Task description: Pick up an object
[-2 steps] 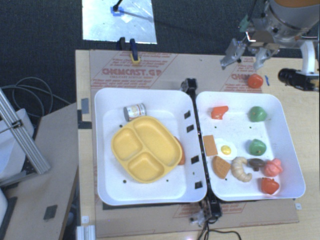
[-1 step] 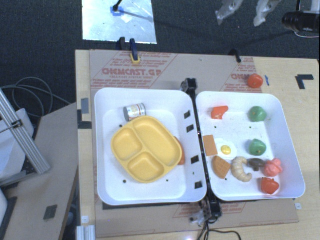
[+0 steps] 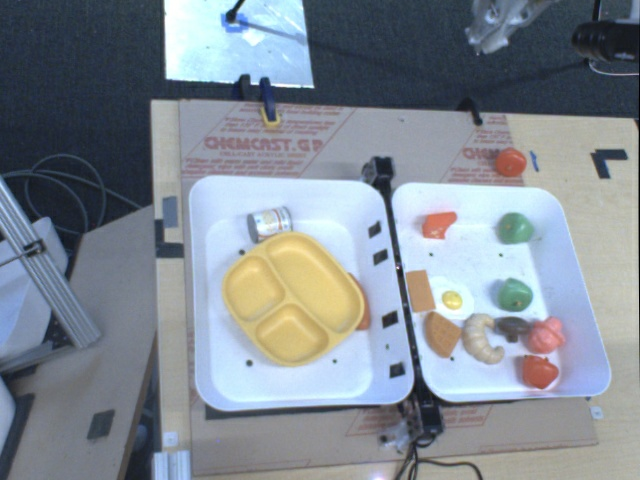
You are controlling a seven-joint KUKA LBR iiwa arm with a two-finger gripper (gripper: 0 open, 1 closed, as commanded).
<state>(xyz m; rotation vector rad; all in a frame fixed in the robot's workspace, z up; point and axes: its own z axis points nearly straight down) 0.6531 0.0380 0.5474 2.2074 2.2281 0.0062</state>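
Two white bins [image 3: 300,393] on cardboard-topped bench [image 3: 330,138], dark carpet beyond; claw [image 3: 497,23] state unclear.

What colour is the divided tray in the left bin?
Yellow. The divided tray shows plainly in the camera view, lying in the left bin.

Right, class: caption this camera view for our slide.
Gripper hovers beyond two bins: yellow tray left, toy food right.

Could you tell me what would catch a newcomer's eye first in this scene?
Probably the yellow divided tray lying in the left bin, with a small can just behind it. Next, the toy food scattered across the right bin, including a fried egg and a croissant.
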